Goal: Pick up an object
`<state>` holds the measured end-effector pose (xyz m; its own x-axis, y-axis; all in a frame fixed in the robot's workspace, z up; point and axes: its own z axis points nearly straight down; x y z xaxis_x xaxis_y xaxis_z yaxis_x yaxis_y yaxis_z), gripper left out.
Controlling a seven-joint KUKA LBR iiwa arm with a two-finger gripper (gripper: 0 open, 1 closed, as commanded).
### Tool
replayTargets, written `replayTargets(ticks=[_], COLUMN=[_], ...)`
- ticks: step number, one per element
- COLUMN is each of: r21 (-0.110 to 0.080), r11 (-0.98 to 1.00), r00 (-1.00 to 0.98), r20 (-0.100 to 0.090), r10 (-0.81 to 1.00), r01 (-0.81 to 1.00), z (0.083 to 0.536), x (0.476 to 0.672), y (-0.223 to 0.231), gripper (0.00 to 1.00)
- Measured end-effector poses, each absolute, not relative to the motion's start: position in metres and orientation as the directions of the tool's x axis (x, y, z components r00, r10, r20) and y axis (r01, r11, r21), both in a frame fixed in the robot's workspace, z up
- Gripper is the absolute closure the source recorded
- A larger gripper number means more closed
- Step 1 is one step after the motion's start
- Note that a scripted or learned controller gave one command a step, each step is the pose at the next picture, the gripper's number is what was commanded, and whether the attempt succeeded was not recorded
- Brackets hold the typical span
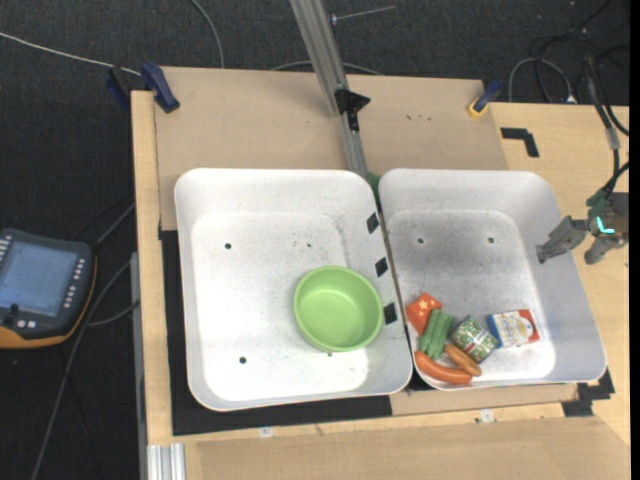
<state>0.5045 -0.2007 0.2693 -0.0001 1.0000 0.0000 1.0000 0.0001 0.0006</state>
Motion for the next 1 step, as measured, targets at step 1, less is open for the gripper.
replayTargets(ticks=[1], r21=[0.001], r11=[0.0], r00=[0.0], r20=[0.0], r10=[1.0], r01=[1.0], z=[0.2693], x=[0.5045], y=[-0.2007], gripper=[0.0])
